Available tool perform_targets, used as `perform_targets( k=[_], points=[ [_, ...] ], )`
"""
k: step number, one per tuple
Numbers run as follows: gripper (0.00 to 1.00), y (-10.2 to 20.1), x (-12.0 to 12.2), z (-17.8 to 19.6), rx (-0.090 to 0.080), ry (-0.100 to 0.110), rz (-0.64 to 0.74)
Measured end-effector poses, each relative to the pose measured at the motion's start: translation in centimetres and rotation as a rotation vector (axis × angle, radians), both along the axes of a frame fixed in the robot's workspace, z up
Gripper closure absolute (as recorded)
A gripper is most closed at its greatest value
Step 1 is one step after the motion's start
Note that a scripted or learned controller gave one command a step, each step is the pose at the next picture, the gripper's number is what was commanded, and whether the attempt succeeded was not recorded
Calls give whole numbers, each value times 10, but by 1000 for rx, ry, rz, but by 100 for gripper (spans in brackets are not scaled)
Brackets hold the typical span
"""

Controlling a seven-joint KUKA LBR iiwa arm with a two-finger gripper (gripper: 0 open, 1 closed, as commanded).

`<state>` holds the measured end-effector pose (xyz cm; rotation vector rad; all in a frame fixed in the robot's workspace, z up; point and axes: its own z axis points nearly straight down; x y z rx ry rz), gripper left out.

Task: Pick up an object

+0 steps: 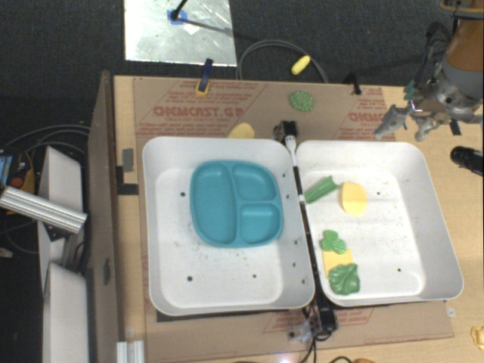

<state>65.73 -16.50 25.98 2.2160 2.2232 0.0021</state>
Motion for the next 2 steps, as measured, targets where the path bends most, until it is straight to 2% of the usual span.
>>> perform_targets(
  k=[1,2],
  points=[
    [0,53,-59,-114,6,14,2],
    [0,20,-58,-155,0,5,-4]
  ],
)
